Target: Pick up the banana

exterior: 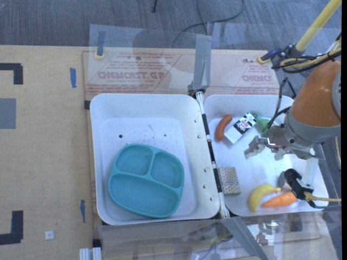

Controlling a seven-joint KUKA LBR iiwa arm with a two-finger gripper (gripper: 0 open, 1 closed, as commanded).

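Lying near the front edge of the right bin [320,194], the banana [259,195] is touching a carrot [280,200]. The hand [255,147] is hovering above mid-bin, its fingers spread open, gripping nothing.

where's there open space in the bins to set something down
Left bin: bare floor behind the teal plate. Right bin: a patch between the sausage, box and banana. Crowded near the claw and carrot.

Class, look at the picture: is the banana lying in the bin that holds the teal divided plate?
No. The banana lies in the right bin, beside the carrot; the teal plate is in the left bin.
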